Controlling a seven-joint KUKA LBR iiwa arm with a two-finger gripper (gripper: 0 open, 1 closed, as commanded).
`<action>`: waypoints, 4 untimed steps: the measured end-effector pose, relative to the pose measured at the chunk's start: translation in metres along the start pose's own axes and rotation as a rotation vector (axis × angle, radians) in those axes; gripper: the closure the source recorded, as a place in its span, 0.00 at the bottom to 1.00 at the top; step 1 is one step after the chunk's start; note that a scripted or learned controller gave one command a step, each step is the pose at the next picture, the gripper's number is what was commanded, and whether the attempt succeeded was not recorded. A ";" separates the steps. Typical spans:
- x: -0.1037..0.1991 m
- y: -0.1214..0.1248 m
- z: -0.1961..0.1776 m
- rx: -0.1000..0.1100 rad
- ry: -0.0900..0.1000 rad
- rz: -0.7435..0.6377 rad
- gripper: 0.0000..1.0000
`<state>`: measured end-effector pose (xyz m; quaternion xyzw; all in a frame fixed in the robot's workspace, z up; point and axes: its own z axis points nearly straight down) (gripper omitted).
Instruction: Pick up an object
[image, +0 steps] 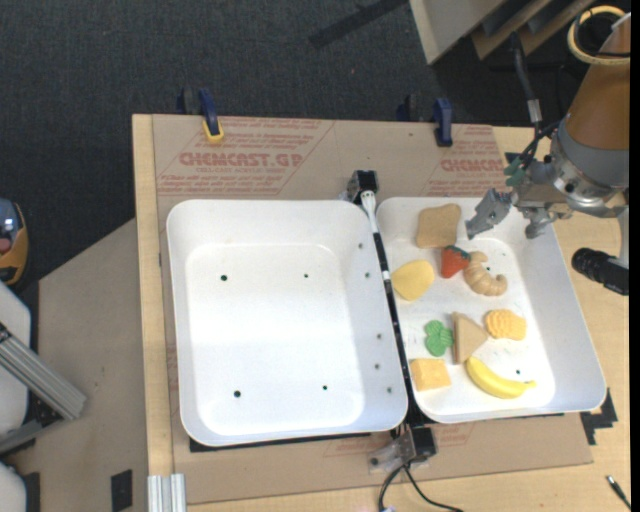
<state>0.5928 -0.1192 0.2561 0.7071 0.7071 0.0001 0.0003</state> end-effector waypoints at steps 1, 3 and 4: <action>0.022 0.055 0.071 0.002 0.001 -0.004 0.00; 0.021 0.072 0.160 -0.002 -0.001 -0.001 1.00; 0.104 0.077 0.064 -0.012 0.003 -0.009 1.00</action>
